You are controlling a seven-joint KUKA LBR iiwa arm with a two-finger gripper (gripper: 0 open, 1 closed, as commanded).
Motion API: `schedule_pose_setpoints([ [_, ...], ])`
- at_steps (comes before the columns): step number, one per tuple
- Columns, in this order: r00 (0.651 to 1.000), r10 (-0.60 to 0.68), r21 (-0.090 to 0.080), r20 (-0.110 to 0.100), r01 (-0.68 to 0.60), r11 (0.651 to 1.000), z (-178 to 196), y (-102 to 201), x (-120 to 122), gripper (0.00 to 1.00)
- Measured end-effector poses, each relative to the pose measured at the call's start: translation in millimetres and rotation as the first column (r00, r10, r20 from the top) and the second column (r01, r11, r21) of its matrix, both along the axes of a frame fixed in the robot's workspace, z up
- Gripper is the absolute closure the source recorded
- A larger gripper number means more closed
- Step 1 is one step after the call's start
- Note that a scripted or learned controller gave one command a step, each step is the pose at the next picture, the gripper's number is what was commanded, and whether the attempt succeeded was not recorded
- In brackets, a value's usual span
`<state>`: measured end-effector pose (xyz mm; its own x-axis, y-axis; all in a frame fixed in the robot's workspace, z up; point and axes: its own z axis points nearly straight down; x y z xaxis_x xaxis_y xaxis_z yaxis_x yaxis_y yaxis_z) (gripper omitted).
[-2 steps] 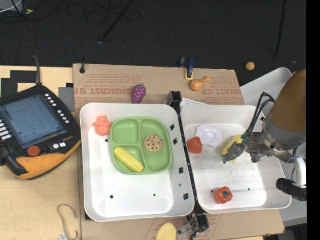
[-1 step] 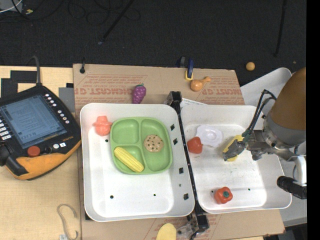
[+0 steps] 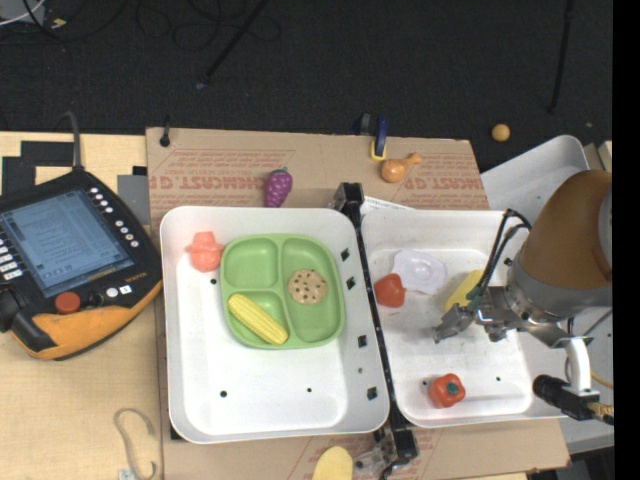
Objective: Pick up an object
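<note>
Gripper low in the right bin, nothing picked yet.

From above, the gripper (image 3: 462, 324) hangs over the right bin (image 3: 510, 400), fingers spread and holding nothing, beside a yellow toy (image 3: 462, 290). A red piece (image 3: 389, 290) and a tomato-like toy (image 3: 446, 391) lie apart, probably scattered as targets. In the left bin (image 3: 190, 388), a green tray (image 3: 283, 293) holds corn (image 3: 257, 318) and a cookie (image 3: 306, 287).

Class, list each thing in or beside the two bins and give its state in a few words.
Green tray: flat in left bin.
Corn: lying in tray.
Cookie: flat in tray.
Pink toy: in left bin, beside tray.
Red toy: in right bin.
Tomato: in right bin, untouched.
Yellow toy: by hand.
Grapes: outside bins.
</note>
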<state>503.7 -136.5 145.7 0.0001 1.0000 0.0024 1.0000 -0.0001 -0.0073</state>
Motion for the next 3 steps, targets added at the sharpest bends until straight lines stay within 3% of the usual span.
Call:
schedule_pose_setpoints([
  [1,1.000,0.001,0.001,-0.001,-0.001,1.000,-54.0,2.1,-1.3,0.00],
  [2,1.000,-0.007,0.000,0.002,0.007,1.000,-41.2,-0.3,-1.2,1.00],
  [3,1.000,0.000,-0.003,0.010,0.000,1.000,21.5,-2.0,0.7,1.00],
])
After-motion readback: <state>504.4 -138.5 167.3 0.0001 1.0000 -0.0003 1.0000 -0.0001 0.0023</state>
